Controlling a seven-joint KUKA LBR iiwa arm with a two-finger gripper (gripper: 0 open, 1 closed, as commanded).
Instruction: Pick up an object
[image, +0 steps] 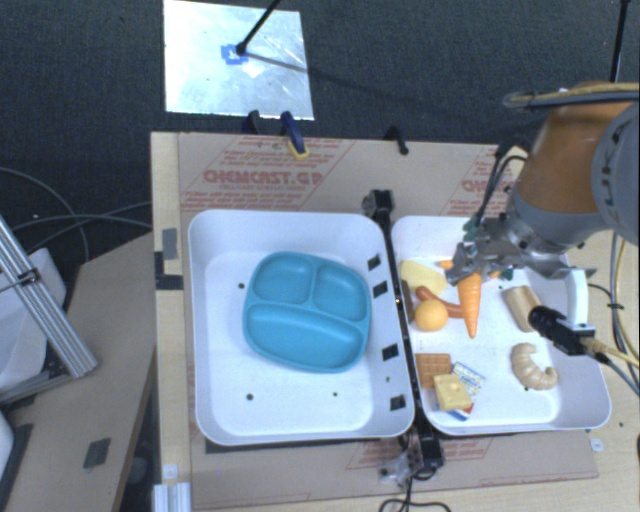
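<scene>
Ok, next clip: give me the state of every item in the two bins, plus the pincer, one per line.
Blue tray: flat in the left bin.
Carrot: in the right bin, pointing down, top under the pincer.
Orange ball: resting beside the carrot.
Cracker: lying flat.
Croissant: lying near the right wall.
Pincer: low over the carrot's top; grip unclear.

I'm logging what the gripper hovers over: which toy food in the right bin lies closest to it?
The orange carrot: its wide top sits right under the gripper, while the croissant and cracker lie farther toward the bin's near edge.
</scene>
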